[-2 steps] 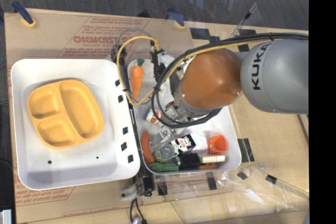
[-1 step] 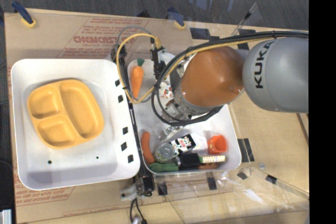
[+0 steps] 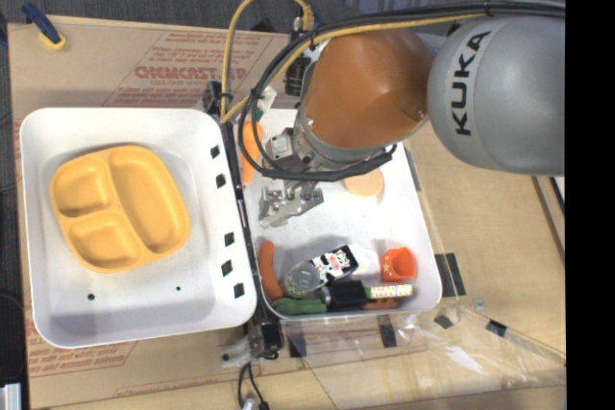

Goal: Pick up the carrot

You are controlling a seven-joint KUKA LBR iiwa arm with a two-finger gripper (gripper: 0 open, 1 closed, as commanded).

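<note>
The carrot [image 3: 268, 268], a short orange-red piece, lies along the left wall of the right bin [image 3: 423, 235] near its front, with a green object [image 3: 296, 306] just past its near end. My gripper [image 3: 289, 204] hangs under the orange wrist band over the middle of that bin, a little behind and to the right of the carrot and apart from it. I see nothing held in it. The arm's big grey and orange body hides the back of the bin.
Beside the carrot lie a silver round lid [image 3: 305, 277], a small black, white and red pack [image 3: 337, 259], an orange cup [image 3: 398, 264] and a dark bottle [image 3: 365, 294]. A peach disc [image 3: 366, 183] and an orange object [image 3: 248, 147] peek from under the arm. A yellow divided plate [image 3: 119, 205] sits in the left bin [image 3: 58, 302].
</note>
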